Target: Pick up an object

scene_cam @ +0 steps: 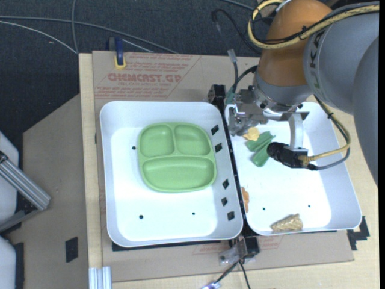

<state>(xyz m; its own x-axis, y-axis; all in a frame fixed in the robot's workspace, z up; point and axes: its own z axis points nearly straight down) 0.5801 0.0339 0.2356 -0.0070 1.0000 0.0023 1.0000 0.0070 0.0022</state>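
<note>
Risk, shared wall: my two-finger gripper (239,124) sits low at the far left corner of the shallow white right bin (325,197), just beside the wall it shares with the shallow white left bin (120,221). I judge that a straight descent here could strike that wall.
Risk, missed grasp: the small flat green plastic piece (260,155) lies just to the right of the gripper, not clearly under it. Closing from here may catch nothing, or nudge the piece away.
Left bin: one light green divided plastic plate (177,158) lies flat around the centre, with nothing in its three compartments that I can see.
Right bin: a small orange scrap (245,196) lies against the left edge. A pale yellow scrap (251,135) and the green piece are near the far left corner. A tan crumpled lump (287,223) is at the near edge.
Gripper: I cannot tell whether it is spread or closed, and I see nothing held.
Task's thing: most likely the green piece, resting on the right bin's floor.
</note>
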